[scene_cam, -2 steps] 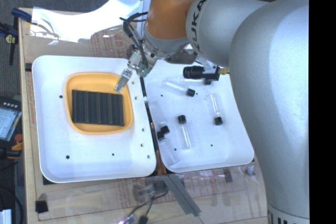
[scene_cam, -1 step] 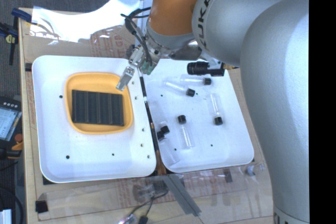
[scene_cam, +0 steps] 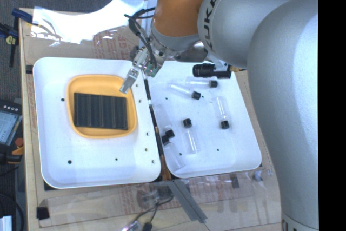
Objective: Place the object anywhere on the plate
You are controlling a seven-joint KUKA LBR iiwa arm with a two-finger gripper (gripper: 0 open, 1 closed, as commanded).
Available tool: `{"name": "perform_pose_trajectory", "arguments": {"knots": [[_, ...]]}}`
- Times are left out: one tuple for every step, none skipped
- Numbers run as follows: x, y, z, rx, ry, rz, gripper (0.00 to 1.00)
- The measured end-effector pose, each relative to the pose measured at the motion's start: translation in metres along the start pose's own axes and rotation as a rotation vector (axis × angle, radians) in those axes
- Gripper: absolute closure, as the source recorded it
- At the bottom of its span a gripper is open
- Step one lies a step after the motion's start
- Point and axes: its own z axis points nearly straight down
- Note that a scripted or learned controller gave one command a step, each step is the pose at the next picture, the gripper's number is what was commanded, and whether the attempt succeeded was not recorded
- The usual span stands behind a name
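Bins: two shallow white bins side by side on a bench, the left bin (scene_cam: 48,159) and the right bin (scene_cam: 243,154), their inner edges touching.
Plate: one yellow plate (scene_cam: 81,86) with a dark ribbed centre, lying flat in the left bin.
Tubes: about five small clear tubes with black caps scattered in the right bin, among them one (scene_cam: 184,89) near the top, one (scene_cam: 222,111) at the right, one (scene_cam: 190,135) in the middle and one (scene_cam: 167,137) against the left wall.
Arm: one grey arm (scene_cam: 254,24) with an orange band, reaching in from the right.
Writing: "KUKA" in dark letters on the arm's grey shell.
Gripper: one gripper (scene_cam: 130,84), poised over the plate's upper right rim.
Grip: from this angle it is unclear whether the fingers are spread or pressed together, or whether anything sits between them.
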Motion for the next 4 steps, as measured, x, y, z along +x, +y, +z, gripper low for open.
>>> {"name": "perform_pose_trajectory", "arguments": {"knots": [[0.0, 0.0, 0.0, 0.0, 0.0, 0.0, 0.0], [0.0, 0.0, 0.0, 0.0, 0.0, 0.0, 0.0], [0.0, 0.0, 0.0, 0.0, 0.0, 0.0, 0.0], [0.0, 0.0, 0.0, 0.0, 0.0, 0.0, 0.0]]}}
